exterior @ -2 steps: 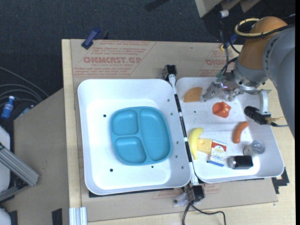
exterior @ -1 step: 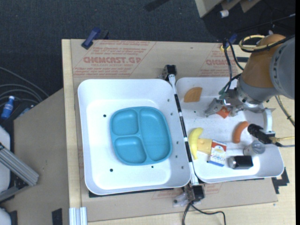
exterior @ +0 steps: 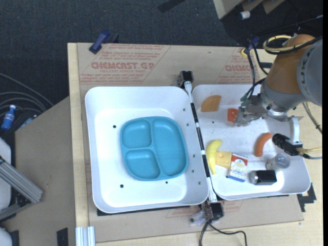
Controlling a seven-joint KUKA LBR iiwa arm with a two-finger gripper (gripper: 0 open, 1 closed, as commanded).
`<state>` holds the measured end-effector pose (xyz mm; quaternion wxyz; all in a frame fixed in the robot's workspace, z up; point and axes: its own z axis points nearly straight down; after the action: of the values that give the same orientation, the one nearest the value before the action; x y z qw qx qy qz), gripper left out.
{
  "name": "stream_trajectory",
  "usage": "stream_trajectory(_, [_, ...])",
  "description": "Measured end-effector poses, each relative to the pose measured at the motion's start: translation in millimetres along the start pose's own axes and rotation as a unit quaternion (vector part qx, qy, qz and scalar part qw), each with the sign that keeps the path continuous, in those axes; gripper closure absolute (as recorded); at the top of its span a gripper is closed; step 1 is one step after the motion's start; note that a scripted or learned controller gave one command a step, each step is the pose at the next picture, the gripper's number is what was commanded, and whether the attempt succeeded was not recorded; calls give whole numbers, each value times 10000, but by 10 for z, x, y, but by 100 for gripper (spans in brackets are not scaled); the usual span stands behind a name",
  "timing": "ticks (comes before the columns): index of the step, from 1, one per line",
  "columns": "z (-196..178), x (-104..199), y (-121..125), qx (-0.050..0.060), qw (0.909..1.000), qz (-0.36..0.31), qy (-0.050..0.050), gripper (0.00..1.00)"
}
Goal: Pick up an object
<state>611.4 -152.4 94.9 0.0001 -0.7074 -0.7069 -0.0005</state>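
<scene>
Camera view: gripper (exterior: pixel 245 113), grip unclear from here, sits over the red block (exterior: pixel 232 116) near the right bin's (exterior: pixel 302 181) far edge—needs a centred, straight descent.

We get bright, even overhead light, and the white bins (exterior: pixel 97 152) nearly blow out. Shadows stay soft, and the whole frame's a bit grainy.

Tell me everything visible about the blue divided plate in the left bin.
The blue divided plate is a light blue, rounded-rectangle tray that looks like plastic, moulded into three compartments: two smaller ones on the left and one long one on the right. It lies flat, right side up, turned slightly askew, near the middle of the left bin. Nothing lies in its compartments, and it touches only the bin floor.
</scene>
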Motion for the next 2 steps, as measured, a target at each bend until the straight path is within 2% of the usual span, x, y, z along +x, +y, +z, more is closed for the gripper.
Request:
stream_trajectory(1, [2, 0, -1, 2, 10000, 0, 0, 0])
stream_trajectory(2, [-100, 2, 4, -7, 10000, 2, 0, 100])
